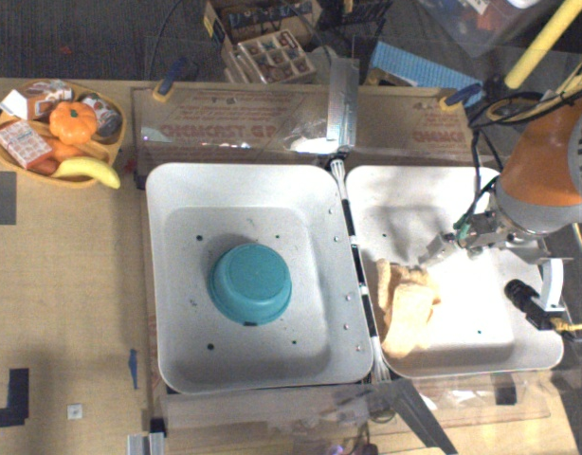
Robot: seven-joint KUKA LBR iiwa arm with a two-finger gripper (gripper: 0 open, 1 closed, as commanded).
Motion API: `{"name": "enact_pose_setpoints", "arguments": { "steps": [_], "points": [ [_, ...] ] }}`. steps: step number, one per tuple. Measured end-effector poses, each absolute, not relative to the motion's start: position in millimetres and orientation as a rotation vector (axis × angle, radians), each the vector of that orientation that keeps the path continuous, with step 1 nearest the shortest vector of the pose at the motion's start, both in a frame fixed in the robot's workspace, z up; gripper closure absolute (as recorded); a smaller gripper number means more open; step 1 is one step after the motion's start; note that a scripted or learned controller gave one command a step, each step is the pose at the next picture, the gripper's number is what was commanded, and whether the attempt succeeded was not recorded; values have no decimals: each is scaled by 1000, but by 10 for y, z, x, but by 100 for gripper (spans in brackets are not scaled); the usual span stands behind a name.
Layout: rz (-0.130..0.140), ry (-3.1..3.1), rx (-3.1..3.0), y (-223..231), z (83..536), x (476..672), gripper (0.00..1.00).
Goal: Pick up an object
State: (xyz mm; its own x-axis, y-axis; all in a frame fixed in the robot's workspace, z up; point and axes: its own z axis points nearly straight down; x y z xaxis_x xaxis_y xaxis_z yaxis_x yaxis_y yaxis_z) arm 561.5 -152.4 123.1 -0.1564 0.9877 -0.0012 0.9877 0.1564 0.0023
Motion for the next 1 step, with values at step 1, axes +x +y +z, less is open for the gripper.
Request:
{"name": "enact_pose_setpoints", "arguments": {
  "steps": [1],
  "points": [
    [13, 2434, 1962, -1173, 921, 5157, 0]
  ]
}}
